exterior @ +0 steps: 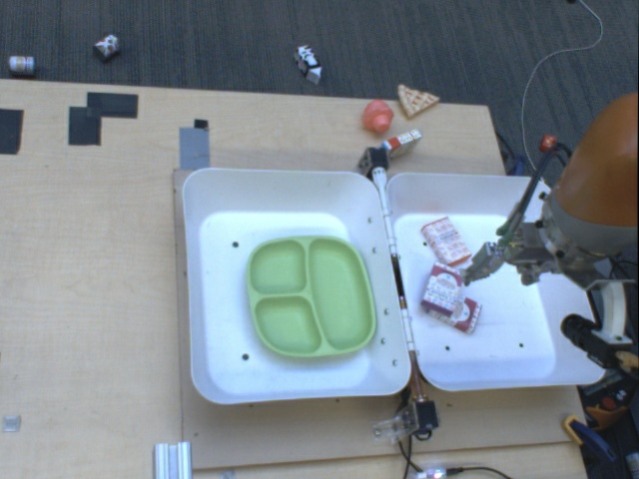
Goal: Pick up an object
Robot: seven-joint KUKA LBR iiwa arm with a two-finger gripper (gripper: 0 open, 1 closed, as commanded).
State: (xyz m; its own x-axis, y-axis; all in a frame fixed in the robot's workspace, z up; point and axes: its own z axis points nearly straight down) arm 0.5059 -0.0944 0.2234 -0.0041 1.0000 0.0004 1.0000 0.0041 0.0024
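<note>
Hovering jaws (486,264), state unclear, beside two packets (449,297); green tray (310,297) left bin.

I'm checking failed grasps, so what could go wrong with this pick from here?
1. The two packets and lie close together in the right bin; the gripper might nudge one while reaching for the other.
2. Both lie flat, so the fingertips could slide over a packet rather than catch it.
</note>
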